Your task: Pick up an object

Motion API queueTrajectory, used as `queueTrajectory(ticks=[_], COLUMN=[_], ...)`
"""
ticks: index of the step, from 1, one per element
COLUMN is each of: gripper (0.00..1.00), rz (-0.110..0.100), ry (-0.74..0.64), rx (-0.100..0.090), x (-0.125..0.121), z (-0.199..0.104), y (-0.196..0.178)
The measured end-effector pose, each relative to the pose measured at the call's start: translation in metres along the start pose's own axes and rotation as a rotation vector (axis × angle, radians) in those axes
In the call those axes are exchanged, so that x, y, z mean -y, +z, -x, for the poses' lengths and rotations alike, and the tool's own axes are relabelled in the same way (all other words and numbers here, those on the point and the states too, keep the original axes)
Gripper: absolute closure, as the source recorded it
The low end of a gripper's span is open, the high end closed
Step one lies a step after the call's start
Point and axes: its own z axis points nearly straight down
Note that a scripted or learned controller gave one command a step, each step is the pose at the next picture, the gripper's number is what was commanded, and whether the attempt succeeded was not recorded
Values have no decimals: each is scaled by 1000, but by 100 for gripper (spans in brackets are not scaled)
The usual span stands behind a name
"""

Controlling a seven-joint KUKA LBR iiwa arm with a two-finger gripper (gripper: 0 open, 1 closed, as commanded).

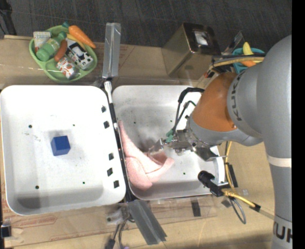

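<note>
The gripper is reaching down at the floppy pink cloth, its grip hidden, and the cloth could be slipping free.

Arm reaches into right bin, gripper low over pink cloth, at the cloth's upper right end. Cloth lies along that bin's left wall, bunched toward its near corner. Blue cube sits in left bin, well apart from the cloth. Green bowl of toys behind left bin.
</note>
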Motion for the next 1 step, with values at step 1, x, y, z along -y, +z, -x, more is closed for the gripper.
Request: queueTrajectory(ticks=[1], gripper=[0], rz=[3], ry=[-187], rx=[2], x=[-16], z=[-37], y=[25])
